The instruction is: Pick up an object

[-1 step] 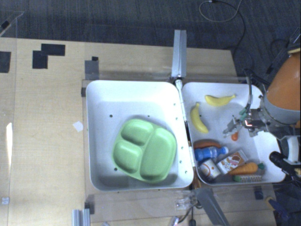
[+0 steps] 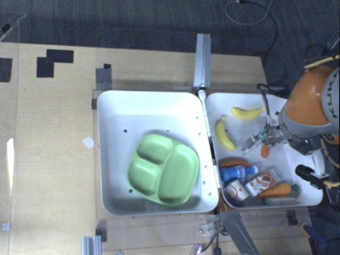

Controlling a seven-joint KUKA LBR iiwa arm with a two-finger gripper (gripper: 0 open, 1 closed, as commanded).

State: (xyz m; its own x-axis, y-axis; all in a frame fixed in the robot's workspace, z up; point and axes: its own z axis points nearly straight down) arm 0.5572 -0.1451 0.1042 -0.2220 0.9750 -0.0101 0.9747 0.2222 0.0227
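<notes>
small orange piece (image 2: 264,151) lies on the floor of the right bin (image 2: 313,198), just under the jaws (image 2: 264,137), and looks the likeliest pick. the jaws hang low over that bin with thin fingers splayed toward the left; whether they are wide or narrow i cannot tell, and nothing is seen held between them. to do this well, i would judge the arm (image 2: 313,102) should settle straight down with the piece centred between the fingers, close only at floor level, then lift plumb. two yellow bananas (image 2: 224,133) lie just beside, one upper and one to the left, and could be nudged. nearer the front edge crowd a blue bottle (image 2: 237,172), a small carton (image 2: 261,183), a carrot (image 2: 278,190) and a can (image 2: 235,191). a green divided tray (image 2: 163,169) sits in the left bin (image 2: 114,121) on the desk (image 2: 48,158), well apart.
</notes>
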